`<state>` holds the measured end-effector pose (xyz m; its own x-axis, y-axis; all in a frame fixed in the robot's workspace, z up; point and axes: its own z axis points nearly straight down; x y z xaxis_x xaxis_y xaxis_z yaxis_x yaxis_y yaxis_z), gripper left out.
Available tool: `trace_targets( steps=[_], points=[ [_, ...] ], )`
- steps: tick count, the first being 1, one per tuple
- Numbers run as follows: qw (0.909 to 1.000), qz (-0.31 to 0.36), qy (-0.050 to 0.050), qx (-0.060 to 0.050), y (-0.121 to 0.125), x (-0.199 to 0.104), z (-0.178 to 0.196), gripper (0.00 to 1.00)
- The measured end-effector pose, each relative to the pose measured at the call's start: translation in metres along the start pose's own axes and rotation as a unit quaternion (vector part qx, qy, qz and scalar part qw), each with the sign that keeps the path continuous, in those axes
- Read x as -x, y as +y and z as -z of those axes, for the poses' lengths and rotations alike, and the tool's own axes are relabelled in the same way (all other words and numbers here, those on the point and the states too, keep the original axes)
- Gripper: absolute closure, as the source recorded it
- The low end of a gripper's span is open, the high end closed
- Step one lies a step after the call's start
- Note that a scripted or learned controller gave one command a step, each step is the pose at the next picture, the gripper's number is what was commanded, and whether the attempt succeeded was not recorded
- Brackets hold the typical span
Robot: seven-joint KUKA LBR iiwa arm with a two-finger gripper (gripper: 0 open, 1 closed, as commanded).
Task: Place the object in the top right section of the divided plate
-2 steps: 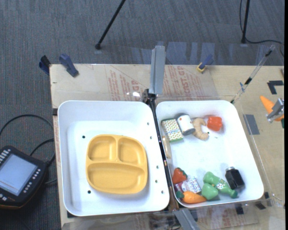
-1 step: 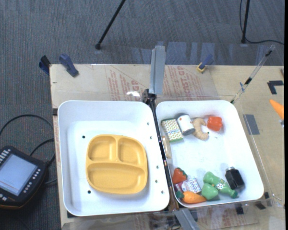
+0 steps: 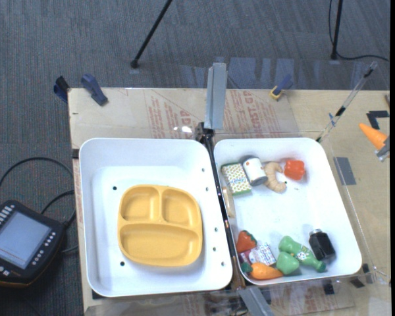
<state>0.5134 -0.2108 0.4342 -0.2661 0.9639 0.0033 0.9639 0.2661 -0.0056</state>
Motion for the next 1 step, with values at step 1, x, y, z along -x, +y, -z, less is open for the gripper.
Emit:
trace_targets(
  steps=[1],
  points=[
    [0.9986,0.053,-0.001,0.001,-0.0268,-0.006,0.001,1.0]
  ],
)
